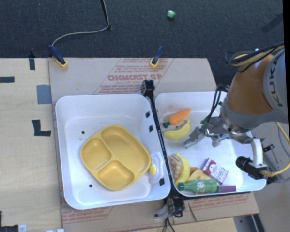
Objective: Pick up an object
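From the fixed camera above the bench, we see the arm (pixel 252 90) reaching in from 3 o'clock and hanging over the right bin (pixel 244 154). Its gripper (pixel 199 133) sits above the bare white floor of that bin, with one finger pointing toward 8 o'clock. Nothing lies between the fingers, and we cannot tell how wide they stand.

The likeliest targets sit at 9 to 10 o'clock from the gripper: a carrot (pixel 179 117) resting on a banana (pixel 178 131), both against the bin's left wall. We judge they have simply come to rest there, since the divider stops them. More things crowd the bin's 6 to 7 o'clock corner: a second banana (pixel 183 167), a green bottle (pixel 199 186) lying on its side along the near wall, and a small red-and-white box (pixel 215 171). That pile is tight, so a grasp there looks harder than one at the carrot.

The left bin (pixel 71 141) holds a yellow tray (pixel 115 157) with three compartments, lying flat and turned at a slant.

Both bins rest on a cardboard sheet (pixel 128 75) held by two clips at 12 o'clock. A wooden bench (pixel 20 144) extends to 9 o'clock, and dark carpet (pixel 130 17) lies beyond, with a small green ball (pixel 170 13) and a loose cable (pixel 89 28) on it.
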`<state>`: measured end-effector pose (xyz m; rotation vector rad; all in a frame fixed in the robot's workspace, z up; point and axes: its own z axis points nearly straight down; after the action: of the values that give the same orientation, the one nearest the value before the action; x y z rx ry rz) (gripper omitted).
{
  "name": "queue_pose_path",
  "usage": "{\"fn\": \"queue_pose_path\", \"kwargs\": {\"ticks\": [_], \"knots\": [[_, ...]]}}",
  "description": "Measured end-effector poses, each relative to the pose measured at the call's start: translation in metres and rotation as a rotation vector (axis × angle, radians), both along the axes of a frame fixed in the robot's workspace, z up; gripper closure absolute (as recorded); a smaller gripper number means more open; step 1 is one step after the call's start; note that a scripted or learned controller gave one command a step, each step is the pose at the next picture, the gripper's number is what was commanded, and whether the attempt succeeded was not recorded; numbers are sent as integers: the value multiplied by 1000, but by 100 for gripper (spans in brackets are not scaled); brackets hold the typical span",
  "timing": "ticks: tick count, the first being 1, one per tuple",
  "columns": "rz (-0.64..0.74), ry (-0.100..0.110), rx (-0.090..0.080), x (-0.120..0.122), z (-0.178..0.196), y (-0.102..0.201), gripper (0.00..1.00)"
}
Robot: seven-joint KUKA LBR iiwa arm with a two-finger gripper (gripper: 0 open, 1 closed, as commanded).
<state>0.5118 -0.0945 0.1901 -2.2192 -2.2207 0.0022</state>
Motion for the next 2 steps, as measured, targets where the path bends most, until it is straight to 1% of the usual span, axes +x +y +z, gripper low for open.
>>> {"fn": "queue_pose_path", "kwargs": {"ticks": [1,2], "knots": [[1,-1,0,137,-6,7,0],[0,-6,-1,131,-93,-12,0]]}}
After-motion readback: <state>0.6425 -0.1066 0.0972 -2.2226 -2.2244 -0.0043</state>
